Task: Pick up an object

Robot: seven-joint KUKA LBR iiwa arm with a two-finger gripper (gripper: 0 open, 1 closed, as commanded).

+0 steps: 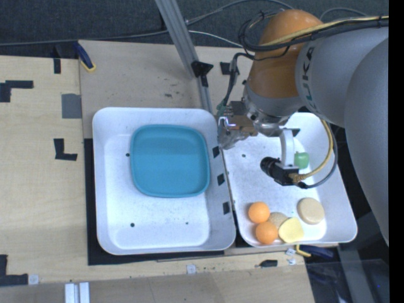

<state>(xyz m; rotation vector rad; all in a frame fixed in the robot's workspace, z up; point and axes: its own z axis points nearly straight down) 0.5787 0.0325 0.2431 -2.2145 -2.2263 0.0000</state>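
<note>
Over the right shallow white bin's [252, 177] far left corner, metal two-finger gripper [226, 133], grip state impossible to tell.

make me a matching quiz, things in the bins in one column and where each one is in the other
Things:
1 blue plate
2 orange balls
3 pincer
4 green piece

Places:
a right bin, near edge
b right bin, middle
c left bin
d over right bin's far left corner

Pairs: 1-c, 2-a, 3-d, 4-b
</note>
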